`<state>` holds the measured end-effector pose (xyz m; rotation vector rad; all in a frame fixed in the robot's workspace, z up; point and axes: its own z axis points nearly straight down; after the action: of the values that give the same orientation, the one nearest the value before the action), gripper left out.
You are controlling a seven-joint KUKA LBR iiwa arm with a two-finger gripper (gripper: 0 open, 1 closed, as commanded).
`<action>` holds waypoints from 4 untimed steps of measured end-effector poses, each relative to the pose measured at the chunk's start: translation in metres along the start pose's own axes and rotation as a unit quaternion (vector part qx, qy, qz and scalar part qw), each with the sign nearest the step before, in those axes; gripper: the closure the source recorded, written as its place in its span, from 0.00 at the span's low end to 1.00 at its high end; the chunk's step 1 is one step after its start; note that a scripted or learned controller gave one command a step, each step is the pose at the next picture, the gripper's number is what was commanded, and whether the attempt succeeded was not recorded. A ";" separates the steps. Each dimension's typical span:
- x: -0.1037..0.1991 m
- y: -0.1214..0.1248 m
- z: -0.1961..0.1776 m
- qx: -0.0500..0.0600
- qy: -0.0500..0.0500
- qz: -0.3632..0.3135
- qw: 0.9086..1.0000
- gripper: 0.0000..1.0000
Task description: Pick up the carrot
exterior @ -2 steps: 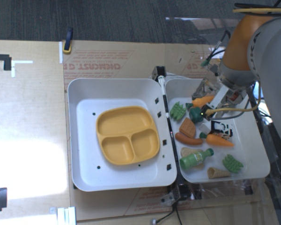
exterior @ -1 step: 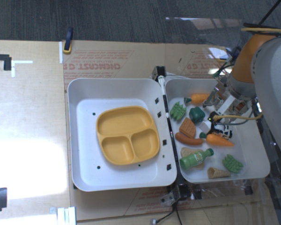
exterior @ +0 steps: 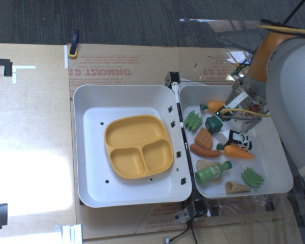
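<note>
**Carrot lies below the claw in the right bin**

On the left, the pale wooden tabletop (exterior: 30, 136) is bare under a bright patch of light, with a sheet of printed cardboard (exterior: 112, 67) under the bins. The left bin (exterior: 86, 136) holds a yellow three-compartment plate (exterior: 138, 146), lying flat near its centre.

The right bin (exterior: 274, 156) is crowded with toy food. Toward its left wall sit a green leafy piece (exterior: 193, 120), a brown wedge (exterior: 204, 138), a sausage (exterior: 205, 150) and, lower down, a green bottle (exterior: 213, 172) on its side. The carrot (exterior: 236, 152), orange with a green top pointing left, lies roughly in the middle of the bin, just right of the sausage and touching a small black-and-white item (exterior: 241, 141). An ice cream cone (exterior: 237, 188) and another green leafy piece (exterior: 252, 177) lie near the front edge.

The claw (exterior: 240, 111) hangs over the bin's far part, above the carrot in the view and apart from it; whether it is open or closed cannot be made out, and the carrot is not in it. The grey arm (exterior: 295, 85) fills the right side. Beyond the tabletop is dark carpeted floor (exterior: 142, 9).
</note>
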<state>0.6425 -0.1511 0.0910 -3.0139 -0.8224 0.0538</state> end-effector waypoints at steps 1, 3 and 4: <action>0.001 -0.001 0.001 -0.004 0.007 0.101 0.995 0.00; -0.118 -0.082 0.005 -0.010 0.015 0.106 0.994 0.00; -0.119 -0.111 -0.002 -0.045 0.024 0.171 0.984 0.00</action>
<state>0.4838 -0.1159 0.0990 -3.1895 -0.3044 -0.0514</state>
